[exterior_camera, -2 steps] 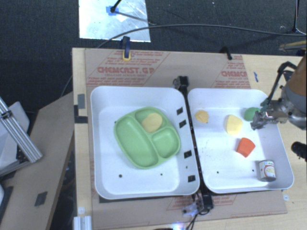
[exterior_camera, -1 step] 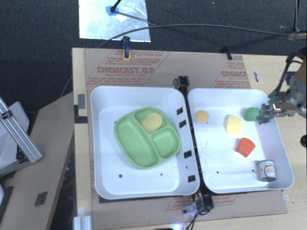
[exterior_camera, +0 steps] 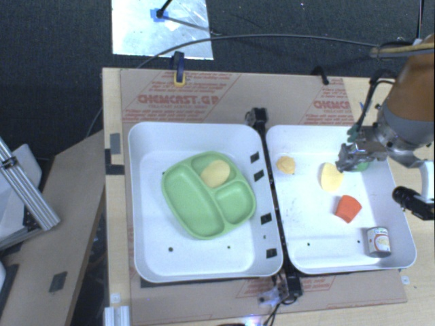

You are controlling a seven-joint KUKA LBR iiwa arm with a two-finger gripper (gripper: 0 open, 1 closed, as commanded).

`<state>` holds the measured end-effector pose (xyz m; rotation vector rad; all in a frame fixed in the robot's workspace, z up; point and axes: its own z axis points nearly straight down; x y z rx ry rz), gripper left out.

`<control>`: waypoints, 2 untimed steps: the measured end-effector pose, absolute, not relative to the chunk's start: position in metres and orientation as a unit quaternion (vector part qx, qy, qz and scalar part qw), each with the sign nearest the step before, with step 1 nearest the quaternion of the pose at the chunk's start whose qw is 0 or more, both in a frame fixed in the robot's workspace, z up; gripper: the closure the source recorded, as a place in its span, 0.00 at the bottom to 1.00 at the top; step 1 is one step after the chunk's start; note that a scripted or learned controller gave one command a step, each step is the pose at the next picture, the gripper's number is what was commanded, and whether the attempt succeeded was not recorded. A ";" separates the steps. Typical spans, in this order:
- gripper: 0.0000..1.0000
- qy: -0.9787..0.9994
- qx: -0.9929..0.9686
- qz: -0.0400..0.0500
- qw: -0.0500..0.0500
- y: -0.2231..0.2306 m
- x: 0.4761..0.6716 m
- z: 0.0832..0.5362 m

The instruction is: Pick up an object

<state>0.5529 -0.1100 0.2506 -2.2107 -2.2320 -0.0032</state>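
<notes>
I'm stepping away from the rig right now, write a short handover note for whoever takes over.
Tool: over the right bin, near its far right side, beside the pale yellow piece. Whether it grips anything can't be told from this view.
Right bin also holds: small yellow object, orange block, small can.
Left bin: green divided plate with a yellow object in its upper compartment.
Done: no pick confirmed.
Left: grasp one object and lift it.
</notes>
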 end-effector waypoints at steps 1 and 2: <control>1.00 -0.711 -0.703 -0.002 -0.001 -0.059 0.577 0.256; 1.00 -0.711 -0.704 -0.001 -0.001 -0.008 0.597 0.239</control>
